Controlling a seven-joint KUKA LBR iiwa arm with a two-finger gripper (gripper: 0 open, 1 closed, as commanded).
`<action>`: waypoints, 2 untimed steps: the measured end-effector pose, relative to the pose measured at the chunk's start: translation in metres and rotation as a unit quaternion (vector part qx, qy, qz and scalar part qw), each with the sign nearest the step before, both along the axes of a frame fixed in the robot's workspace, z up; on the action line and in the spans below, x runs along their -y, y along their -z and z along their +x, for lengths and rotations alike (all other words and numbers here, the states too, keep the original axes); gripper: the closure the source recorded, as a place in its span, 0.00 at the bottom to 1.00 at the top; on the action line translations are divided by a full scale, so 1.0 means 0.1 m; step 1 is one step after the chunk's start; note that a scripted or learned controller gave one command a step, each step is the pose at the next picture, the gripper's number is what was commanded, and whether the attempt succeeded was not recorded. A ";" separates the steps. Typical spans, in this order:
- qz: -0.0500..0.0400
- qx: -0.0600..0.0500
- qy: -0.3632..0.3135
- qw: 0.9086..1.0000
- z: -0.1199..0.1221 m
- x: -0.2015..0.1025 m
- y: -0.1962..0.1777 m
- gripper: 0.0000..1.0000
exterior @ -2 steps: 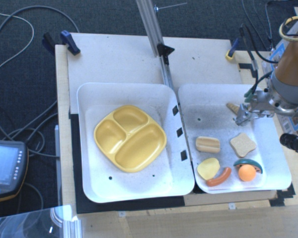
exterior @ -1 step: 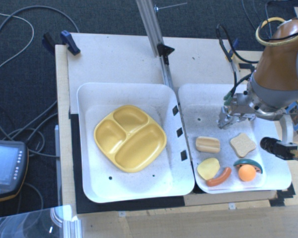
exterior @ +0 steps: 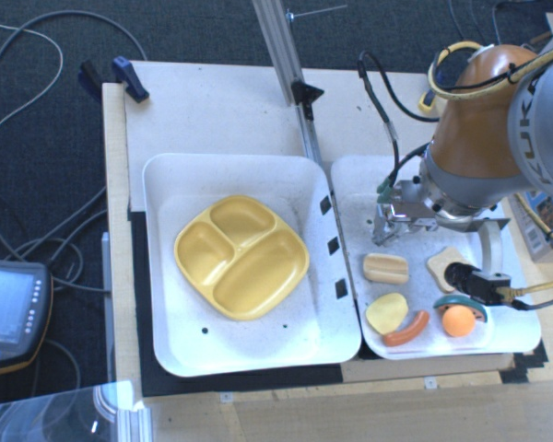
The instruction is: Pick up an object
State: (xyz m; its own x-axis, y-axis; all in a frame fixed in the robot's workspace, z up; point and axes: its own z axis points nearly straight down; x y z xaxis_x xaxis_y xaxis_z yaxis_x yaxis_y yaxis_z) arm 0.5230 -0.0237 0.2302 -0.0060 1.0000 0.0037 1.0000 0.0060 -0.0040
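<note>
Overhead view of the worktop (exterior: 212,109) with two shallow white bins side by side. The left bin (exterior: 258,343) holds a yellow divided plate (exterior: 242,256). The right bin (exterior: 358,201) holds the small items: a bread roll (exterior: 385,268), a yellow wedge (exterior: 387,312), a red sausage (exterior: 405,330), an orange ball (exterior: 458,321) and a slice of bread (exterior: 440,267) (partly covered by the robot's own hardware).

The arm (exterior: 484,127) reaches in from the right. Its gripper (exterior: 381,238) hangs over the upper part of the right bin, just above the bread roll and apart from it. Whether the jaws are parted or closed cannot be told at this slant.

The bread roll is the likeliest target. It lies on its side near the middle of the right bin, with bare floor on its upper and left sides and the yellow wedge just below it. It looks like a toy food piece, so probably light, fairly stiff and smooth-skinned (a judgement from its sheen and shape, not a certainty).

Its rounded back may let it roll or squirt out under a pinch near either end. The better hold is probably across the short width at mid-length, where the two sides run closest to parallel. There is little risk of breakage, and the main hazard is nudging the roll into the wedge on the way down.
</note>
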 end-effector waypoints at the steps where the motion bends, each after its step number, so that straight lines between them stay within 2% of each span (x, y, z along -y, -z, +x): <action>1: 0.000 0.000 -0.001 1.000 -0.03 -0.63 0.04 1.00; 2: 0.000 -0.001 -0.001 1.000 -0.20 -1.19 0.06 1.00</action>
